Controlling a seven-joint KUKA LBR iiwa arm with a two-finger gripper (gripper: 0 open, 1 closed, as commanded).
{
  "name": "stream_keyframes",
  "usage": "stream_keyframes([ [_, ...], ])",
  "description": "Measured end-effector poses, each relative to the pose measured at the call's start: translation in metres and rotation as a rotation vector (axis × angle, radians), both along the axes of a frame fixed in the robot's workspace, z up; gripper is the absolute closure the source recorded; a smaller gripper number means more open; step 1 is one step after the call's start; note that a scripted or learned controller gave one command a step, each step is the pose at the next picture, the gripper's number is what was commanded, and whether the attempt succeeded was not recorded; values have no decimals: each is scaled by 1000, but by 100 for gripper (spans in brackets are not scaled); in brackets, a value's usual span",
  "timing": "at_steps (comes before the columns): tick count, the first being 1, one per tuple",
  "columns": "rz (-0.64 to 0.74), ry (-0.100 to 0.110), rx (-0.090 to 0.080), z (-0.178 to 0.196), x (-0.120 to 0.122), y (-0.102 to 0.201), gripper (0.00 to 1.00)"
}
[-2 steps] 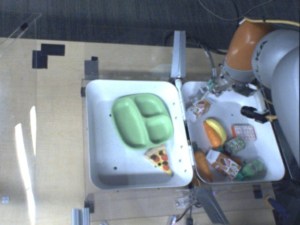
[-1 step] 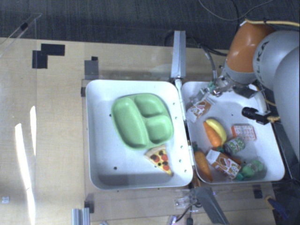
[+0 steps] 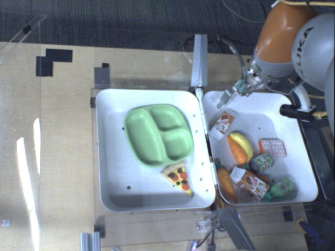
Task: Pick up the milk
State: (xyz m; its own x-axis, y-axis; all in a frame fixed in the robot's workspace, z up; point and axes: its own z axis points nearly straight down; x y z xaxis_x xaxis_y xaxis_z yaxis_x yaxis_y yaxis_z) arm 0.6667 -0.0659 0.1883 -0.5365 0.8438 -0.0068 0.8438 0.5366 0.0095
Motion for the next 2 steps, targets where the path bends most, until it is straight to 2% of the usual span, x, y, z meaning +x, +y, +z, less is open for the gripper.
stream_keyframes([
  [1,2,-10,0,13,2,1,100],
  [2,49,4,0,-2,-50,3,100],
])
